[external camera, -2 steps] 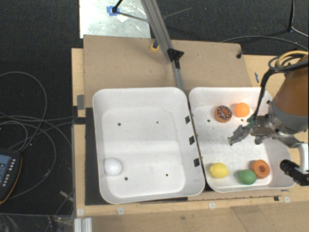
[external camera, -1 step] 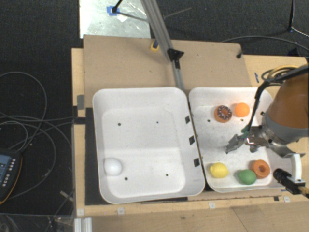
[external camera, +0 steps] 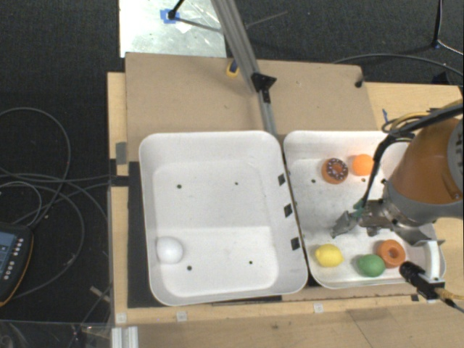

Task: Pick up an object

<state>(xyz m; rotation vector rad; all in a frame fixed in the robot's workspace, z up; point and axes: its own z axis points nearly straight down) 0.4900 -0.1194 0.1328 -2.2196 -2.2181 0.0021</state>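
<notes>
Because most of the small objects lay in the right white bin (external camera: 308, 167), the grey arm's hand (external camera: 348, 225) hung low over that bin's middle, apparently to choose among them. Nothing showed between its fingers, though whether they stood wide or narrow could not be told. A round yellow lemon-like toy (external camera: 328, 256) lay nearest, a green ball (external camera: 370, 265) just beyond.
</notes>
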